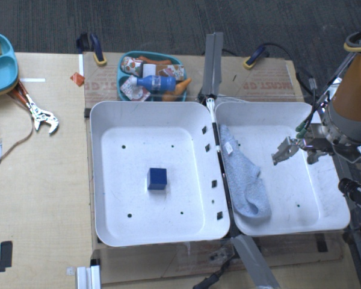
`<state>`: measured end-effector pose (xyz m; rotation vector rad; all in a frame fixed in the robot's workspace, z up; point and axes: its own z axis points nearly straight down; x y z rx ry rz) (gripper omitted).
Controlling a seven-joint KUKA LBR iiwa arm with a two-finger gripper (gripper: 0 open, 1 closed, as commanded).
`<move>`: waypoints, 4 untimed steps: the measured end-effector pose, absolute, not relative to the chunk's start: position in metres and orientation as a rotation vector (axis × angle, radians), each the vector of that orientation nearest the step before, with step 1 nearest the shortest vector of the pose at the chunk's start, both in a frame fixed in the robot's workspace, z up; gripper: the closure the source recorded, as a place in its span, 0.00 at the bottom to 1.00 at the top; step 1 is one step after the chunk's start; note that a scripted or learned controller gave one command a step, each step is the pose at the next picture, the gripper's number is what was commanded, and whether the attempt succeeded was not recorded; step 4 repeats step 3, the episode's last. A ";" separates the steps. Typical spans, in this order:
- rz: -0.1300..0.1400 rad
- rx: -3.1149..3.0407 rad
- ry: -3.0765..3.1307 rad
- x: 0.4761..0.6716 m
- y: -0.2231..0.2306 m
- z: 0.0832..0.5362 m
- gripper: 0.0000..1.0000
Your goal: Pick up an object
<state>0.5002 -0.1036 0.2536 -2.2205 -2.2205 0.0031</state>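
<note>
- Two white bins: a left bin (pixel 102 179) and a right bin (pixel 325 221), side by side on the bench.
- One blue cube (pixel 157 179), in the left bin.
- One grey cloth (pixel 243 176), in the right bin.
- One gripper (pixel 287 150), on one arm (pixel 352 101).
- One small blue tub (pixel 127 62) of mixed items, behind the bins.
- One wrench (pixel 43 118).
- Two clamps: one (pixel 95 48) at the back left, one (pixel 254 56) at the back right.

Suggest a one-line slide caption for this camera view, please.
Gripper hovers over the right bin near a grey cloth; a blue cube sits in the left bin.
</note>
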 end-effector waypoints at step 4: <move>0.004 -2.677 -1.644 0.480 -0.116 0.212 0.00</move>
